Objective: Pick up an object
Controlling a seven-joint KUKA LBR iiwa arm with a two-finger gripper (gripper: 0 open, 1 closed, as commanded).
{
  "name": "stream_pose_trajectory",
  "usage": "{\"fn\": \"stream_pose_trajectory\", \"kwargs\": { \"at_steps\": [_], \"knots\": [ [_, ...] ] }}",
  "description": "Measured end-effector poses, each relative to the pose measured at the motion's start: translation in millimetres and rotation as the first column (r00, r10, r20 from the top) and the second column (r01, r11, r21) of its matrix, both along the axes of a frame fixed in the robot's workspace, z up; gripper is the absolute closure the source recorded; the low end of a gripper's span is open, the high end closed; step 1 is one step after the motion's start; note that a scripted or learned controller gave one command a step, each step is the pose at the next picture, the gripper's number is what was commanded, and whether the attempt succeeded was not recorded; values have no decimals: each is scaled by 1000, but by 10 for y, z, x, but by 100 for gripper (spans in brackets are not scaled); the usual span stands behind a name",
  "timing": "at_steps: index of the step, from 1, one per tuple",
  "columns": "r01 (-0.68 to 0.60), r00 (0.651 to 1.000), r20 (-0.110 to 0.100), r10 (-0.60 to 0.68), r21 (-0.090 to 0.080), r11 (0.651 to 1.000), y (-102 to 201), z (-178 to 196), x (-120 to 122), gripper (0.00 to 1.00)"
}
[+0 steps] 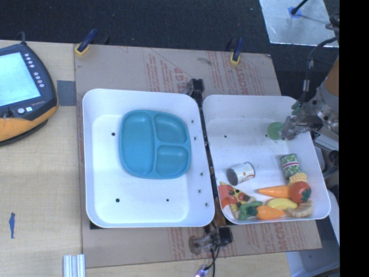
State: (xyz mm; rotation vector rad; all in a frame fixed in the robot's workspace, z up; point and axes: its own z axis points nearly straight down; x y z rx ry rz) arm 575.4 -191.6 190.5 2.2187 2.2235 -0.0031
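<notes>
A blue divided plate [155, 143] is seen in the left bin [98, 206]. In the right bin [242, 105], a small can [241, 172] and toy foods [271, 201] are heaped near the front. The gripper [286, 130] is placed against a green ball [275, 130]; its opening cannot be told.

Colours on the bench: white bins, a blue plate, bright toy food

The left bin [98, 154] and right bin [242, 111] are white; the divided plate [154, 143] at centre frame is plain teal-blue. At lower right lie an orange carrot [274, 191], a red tomato [299, 191], a yellow banana [281, 203], a red pizza slice [234, 197] dotted green and yellow, a green-labelled can [291, 166] and a silver-white can [241, 172]. A pale green ball [274, 130] sits at right. The cardboard [173, 68] is tan with reddish print.
</notes>
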Motion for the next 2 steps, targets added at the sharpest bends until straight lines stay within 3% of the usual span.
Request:
{"fn": "stream_pose_trajectory", "kwargs": {
  "at_steps": [1,2],
  "knots": [
    [-2,1000,-4,2,2,1000,417,-105,-895,100],
    [-2,1000,-3,2,2,1000,417,-103,-894,0]
  ]
}}
